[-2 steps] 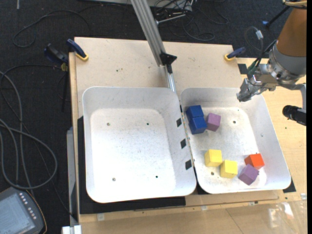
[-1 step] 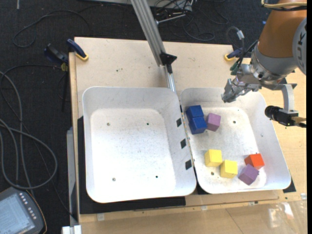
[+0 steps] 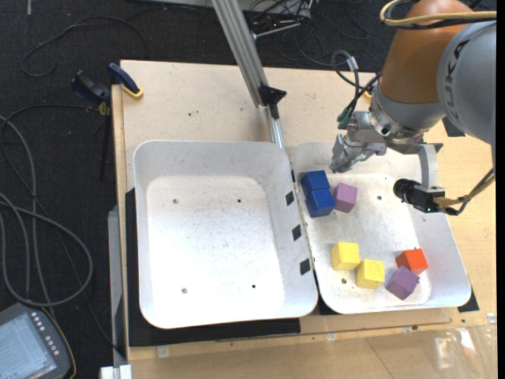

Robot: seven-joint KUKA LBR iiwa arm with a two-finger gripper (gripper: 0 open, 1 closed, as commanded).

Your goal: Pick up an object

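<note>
My gripper (image 3: 341,164) hangs over the far part of the right bin (image 3: 439,251), just beyond and to the right of a blue block (image 3: 317,192). A pale purple cube (image 3: 346,197) lies right next to the blue block, below the gripper tip. Nearer the front of this bin sit two yellow cubes (image 3: 345,256) (image 3: 371,273), an orange cube (image 3: 412,260) and a darker purple cube (image 3: 402,282). Nothing shows between the fingers.
The left bin (image 3: 158,180) lies beside the right one, their rims meeting at the middle. A slanted metal pole (image 3: 241,42) crosses above the bench's far edge. A blue-and-yellow clamp (image 3: 125,80) rests at the bench's far left corner.
</note>
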